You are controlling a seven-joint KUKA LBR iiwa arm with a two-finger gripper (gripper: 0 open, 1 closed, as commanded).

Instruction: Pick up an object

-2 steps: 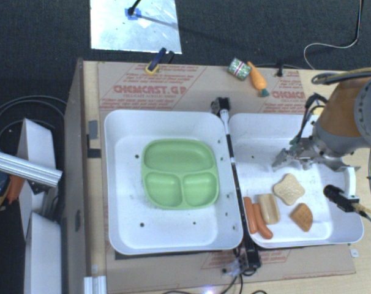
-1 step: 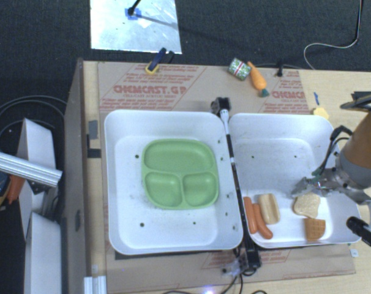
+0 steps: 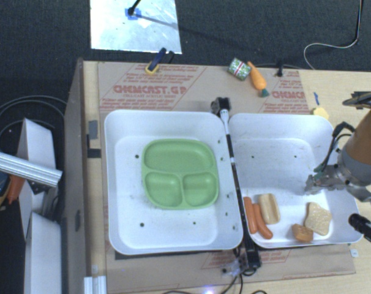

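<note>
Toy food pieces lie grouped along the near wall of the right bin [image 3: 277, 133]. A pale bun [image 3: 269, 207] lies with two orange sausages [image 3: 258, 218] just to its left, near the divider between the bins. The bun's long axis runs from far to near across the bin floor. The sausages lie almost parallel to it, their near ends slanting slightly towards the right. Further right, a bread slice [image 3: 318, 218] lies tilted, and a small brown chunk [image 3: 302, 232] sits just beside its near left corner.

The gripper [image 3: 317, 182] is low over the bin floor, a little beyond the bread slice and to the right of the bun, with bare white floor between it and both. It is small and blurred against the bin, so we cannot tell whether it is open or closed, and we see nothing gripped in it.

The arm [image 3: 363, 152] is cut off at the right edge of the view and hides the bin's right wall.

The left bin [image 3: 121, 164] holds a green divided plate [image 3: 179, 173].
</note>
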